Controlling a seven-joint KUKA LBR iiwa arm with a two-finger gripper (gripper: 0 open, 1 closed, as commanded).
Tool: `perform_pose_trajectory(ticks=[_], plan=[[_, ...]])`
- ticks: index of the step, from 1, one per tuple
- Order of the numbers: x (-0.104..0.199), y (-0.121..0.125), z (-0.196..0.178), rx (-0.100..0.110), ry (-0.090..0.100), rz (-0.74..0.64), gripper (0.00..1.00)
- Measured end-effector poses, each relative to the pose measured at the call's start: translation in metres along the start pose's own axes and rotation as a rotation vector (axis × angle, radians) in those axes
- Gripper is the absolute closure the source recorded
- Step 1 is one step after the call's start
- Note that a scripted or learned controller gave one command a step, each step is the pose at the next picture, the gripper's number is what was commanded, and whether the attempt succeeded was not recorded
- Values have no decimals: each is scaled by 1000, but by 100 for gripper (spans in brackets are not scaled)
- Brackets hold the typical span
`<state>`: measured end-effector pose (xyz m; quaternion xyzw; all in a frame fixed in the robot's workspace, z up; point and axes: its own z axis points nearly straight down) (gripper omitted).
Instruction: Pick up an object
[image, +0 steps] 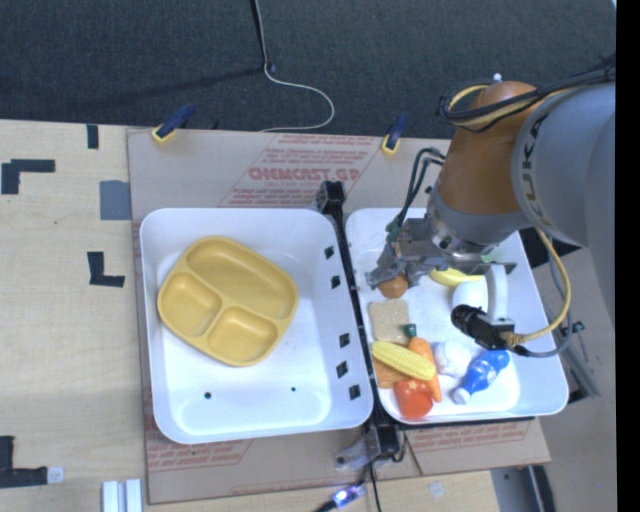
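A yellow divided tray (228, 300) is lying in the left bin (170, 400), well apart from the action. In the right bin (540, 400), a cluster of toy foods is crowding the near half: a tan slice (388, 318) beside the dividing wall, a corn cob (403, 359) lying across a carrot (424, 355), a red pepper (414, 398) at the near edge, and a blue bottle (482, 371) to their right. The arm is reaching in from the right, and its gripper (392, 270) is hanging low over the far part of this bin, directly above a small brown item (393, 288) that appears to be the target. Whether the jaws are spread or closed cannot be told, since the wrist is hiding them. The approach step seems to be in hand; nothing is visibly held. The next move would call for closing squarely on the brown item without nudging the tan slice just near it, then lifting straight up.
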<state>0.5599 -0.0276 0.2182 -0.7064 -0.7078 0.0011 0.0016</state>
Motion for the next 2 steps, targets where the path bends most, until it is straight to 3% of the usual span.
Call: perform_pose_trajectory(ticks=[1, 2], plan=[[10, -1, -12, -2, 0, -1, 100], [6, 5, 6, 1, -2, 1, 100]])
